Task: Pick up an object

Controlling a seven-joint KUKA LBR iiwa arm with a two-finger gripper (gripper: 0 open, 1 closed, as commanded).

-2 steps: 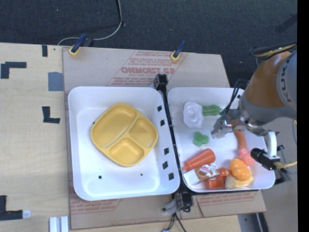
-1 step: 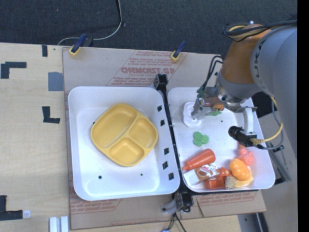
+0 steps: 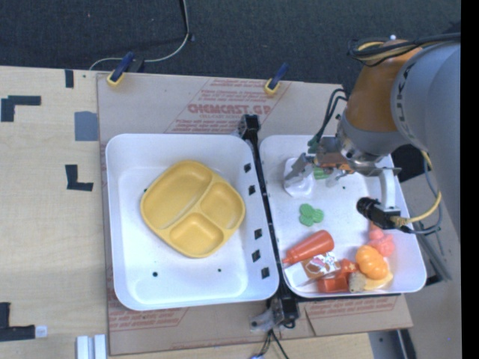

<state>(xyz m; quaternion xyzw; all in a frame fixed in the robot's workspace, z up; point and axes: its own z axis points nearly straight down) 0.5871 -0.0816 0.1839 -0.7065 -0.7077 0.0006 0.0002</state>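
Toy heap (image 3: 340,264) along the right bin's (image 3: 340,209) near rim — bare floor mid-bin — pincer (image 3: 298,172) above, grip state unclear.

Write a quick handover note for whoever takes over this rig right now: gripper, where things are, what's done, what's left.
Gripper: low over the far end of the right bin, fingers open, nothing between them.
Right bin: green toy mid-bin; carrot, orange fruit, pink piece and small packet at the near end.
Left bin: yellow divided tray.
Done: nothing picked.
Left: grasp and lift one object.
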